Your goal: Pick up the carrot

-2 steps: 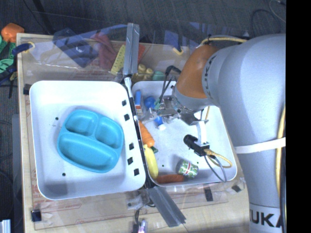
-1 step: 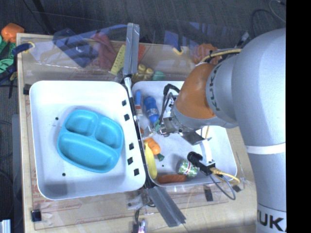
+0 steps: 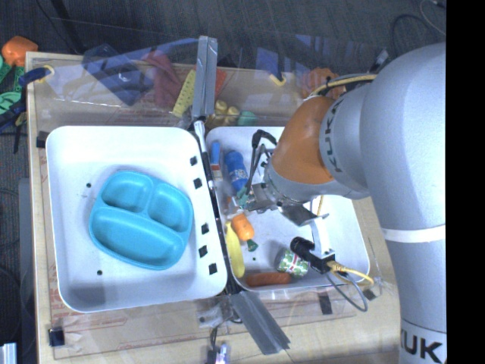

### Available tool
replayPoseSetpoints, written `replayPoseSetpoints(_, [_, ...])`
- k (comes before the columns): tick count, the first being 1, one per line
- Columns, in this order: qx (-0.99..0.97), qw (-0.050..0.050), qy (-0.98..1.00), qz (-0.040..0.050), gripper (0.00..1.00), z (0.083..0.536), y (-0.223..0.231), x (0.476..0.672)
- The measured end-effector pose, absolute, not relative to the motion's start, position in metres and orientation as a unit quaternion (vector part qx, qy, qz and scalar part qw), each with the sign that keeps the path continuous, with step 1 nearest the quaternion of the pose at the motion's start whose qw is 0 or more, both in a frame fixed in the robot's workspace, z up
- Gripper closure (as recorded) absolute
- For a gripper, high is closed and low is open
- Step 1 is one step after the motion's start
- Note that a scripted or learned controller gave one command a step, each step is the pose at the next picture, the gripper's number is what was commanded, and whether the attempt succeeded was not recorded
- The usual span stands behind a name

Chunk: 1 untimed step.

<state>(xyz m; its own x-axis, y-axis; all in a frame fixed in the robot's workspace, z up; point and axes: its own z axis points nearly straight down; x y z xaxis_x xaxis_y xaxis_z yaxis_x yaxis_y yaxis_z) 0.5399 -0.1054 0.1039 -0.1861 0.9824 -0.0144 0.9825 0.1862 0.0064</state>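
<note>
Apparently the gripper (image 3: 254, 201) hangs low in the right bin (image 3: 345, 237), just above the carrot (image 3: 242, 227), but I cannot tell if its fingers are wide or narrow, so the carrot, lying on the bin floor, looks not yet picked. I count one carrot, two white bins, and one blue tray (image 3: 142, 218) in the left bin (image 3: 68, 169), well apart from the carrot.

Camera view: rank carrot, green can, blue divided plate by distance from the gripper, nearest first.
Gripper sits at the right bin's left side.
1. Carrot: just below the gripper, by the right bin's left wall.
2. Green can: lower in the right bin, toward its near edge.
3. Blue divided plate: across the divider, in the middle of the left bin.
</note>
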Motion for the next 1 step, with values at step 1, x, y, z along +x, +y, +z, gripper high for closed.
replayPoseSetpoints(1, [0.677, -0.001, 0.736, -0.0009, 1.0, 0.2042, -0.1231, 0.5815])
